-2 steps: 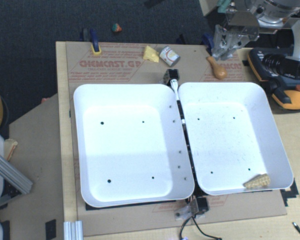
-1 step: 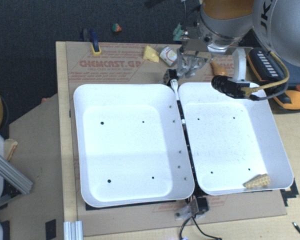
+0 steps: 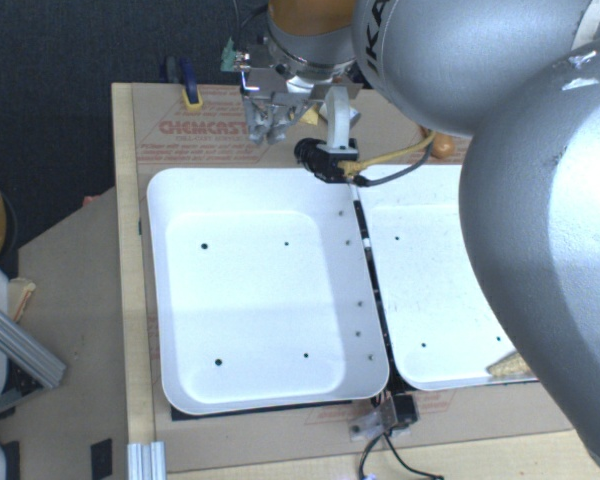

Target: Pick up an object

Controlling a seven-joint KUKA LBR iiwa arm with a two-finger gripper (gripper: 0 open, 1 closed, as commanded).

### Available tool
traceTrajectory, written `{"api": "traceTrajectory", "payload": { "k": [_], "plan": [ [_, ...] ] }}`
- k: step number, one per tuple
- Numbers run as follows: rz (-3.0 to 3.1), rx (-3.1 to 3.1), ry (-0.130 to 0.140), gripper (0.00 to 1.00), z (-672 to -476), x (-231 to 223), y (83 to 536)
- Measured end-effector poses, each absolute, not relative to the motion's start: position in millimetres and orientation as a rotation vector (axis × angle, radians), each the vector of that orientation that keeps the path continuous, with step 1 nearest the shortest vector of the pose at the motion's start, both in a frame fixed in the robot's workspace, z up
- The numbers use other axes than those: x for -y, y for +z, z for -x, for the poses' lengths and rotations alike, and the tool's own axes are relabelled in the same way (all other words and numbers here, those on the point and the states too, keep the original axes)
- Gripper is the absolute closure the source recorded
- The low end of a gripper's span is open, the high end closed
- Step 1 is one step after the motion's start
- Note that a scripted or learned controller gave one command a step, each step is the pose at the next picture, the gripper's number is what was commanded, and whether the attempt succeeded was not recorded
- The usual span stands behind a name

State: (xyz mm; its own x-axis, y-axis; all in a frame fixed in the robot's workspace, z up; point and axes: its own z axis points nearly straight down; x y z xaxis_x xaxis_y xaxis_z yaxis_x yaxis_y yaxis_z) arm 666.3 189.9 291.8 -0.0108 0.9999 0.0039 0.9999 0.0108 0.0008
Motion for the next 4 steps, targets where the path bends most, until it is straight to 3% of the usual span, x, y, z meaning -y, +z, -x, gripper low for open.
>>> {"api": "traceTrajectory", "payload": {
  "k": [1, 2, 3, 4],
  "plan": [
    [2.234, 2.220, -0.008, 1.00, -667.6, -114.6, 350.9],
    [2.209, 2.225, 0.007, 1.00, -664.6, -196.9, 294.2],
    [2.231, 2.220, -0.008, 1.00, -667.2, -124.0, 356.6],
    [2.217, 2.219, 0.010, 1.00, -634.5, -142.7, 287.7]
  ]
}}
